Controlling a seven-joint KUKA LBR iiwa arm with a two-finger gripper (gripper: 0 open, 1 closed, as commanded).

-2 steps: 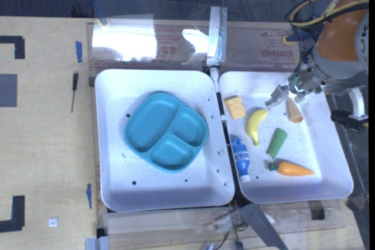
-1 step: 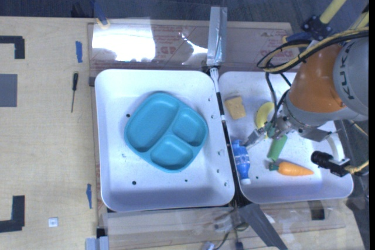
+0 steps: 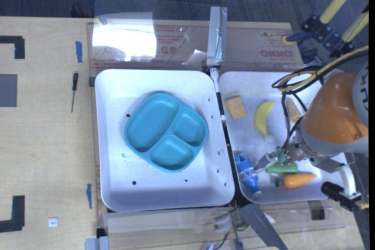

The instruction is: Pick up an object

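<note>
Light wooden bench (image 3: 41, 143) on dark carpet; reversed red lettering on the clear panel (image 3: 176, 38) at 12 o'clock is unreadable. Left bin (image 3: 111, 184) holds a blue divided plate (image 3: 167, 132). Right bin (image 3: 246, 88) holds a carrot (image 3: 297, 180) at 4 o'clock beneath the gripper (image 3: 280, 158); its grip cannot be determined.

The arm (image 3: 345, 108) is grey with 1 broad, rounded orange band (image 3: 331, 111) above the wrist, black and yellow cables (image 3: 299, 76) looping beside it, and dark fittings lower down
</note>
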